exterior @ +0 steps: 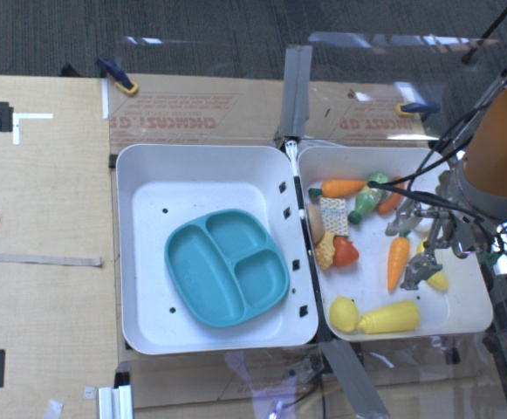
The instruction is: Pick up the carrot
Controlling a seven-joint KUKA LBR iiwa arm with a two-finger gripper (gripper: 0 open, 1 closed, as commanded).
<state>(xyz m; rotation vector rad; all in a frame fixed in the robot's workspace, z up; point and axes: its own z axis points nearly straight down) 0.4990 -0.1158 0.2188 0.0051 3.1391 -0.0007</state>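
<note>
An orange carrot (397, 263) lies lengthwise in the middle of the right bin (462, 321), thick end toward the back. My gripper (413, 250) hangs low over this bin, just right of that carrot, open, with one finger near the carrot's top end and the other by its lower right side. Nothing sits between the fingers. A second carrot (342, 187) lies across the bin's back, its tip pointing left. A third orange piece (389, 202) is partly hidden under the dark cables at the back.
The right bin also holds a green vegetable (366, 201), a cracker-like block (333, 215), corn (325, 252), a red piece (347, 251), a lemon (343, 313), a yellow squash (390, 318) and a small yellow item (436, 278). A teal divided plate (227, 267) lies in the left bin (135, 234).
</note>
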